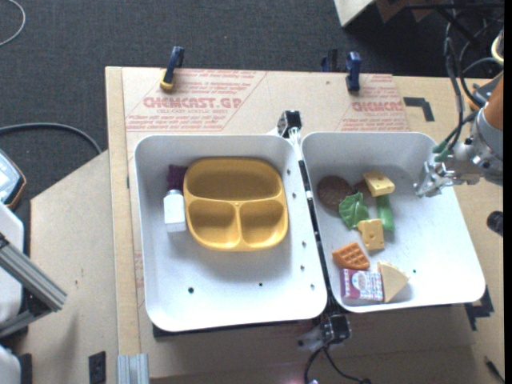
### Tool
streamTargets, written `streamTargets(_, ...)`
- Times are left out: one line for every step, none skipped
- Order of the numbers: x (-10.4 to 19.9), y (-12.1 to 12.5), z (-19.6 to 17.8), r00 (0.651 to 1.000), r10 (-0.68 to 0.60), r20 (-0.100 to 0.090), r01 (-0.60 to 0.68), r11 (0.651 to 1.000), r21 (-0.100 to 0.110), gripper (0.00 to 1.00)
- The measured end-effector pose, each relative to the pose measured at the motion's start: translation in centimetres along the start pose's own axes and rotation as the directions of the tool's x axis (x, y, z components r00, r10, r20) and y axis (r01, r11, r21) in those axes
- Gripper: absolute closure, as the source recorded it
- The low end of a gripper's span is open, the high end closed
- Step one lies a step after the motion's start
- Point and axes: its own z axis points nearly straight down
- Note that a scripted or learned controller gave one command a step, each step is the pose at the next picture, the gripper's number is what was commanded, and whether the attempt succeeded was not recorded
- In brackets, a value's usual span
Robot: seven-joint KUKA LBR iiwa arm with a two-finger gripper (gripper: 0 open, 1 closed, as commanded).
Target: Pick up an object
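My gripper (426,184) hangs over the right side of the right bin (448,254), nothing visible between its fingers. Left of it in that bin lie toy foods: a brown round patty (332,190), a yellow cheese cube (379,185), a green leaf (353,210), a green pod (386,214), a second cheese piece (371,234), an orange waffle (350,256), a red-and-white packet (361,286) and a pale wedge (394,282). The nearest item, the yellow cheese cube, lies a short way to the gripper's left.
The left bin (208,294) holds a yellow divided plate (236,202), a small white bottle (174,211) and a dark purple item (177,174). Clamps (171,68) (352,69) hold the board at the back. Cables hang at the upper right.
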Motion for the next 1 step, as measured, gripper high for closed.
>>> streamTargets(5.55, 2.98, 0.38, 1.0, 0.0, 0.0, 0.0, 1.0, 0.001, 1.0)
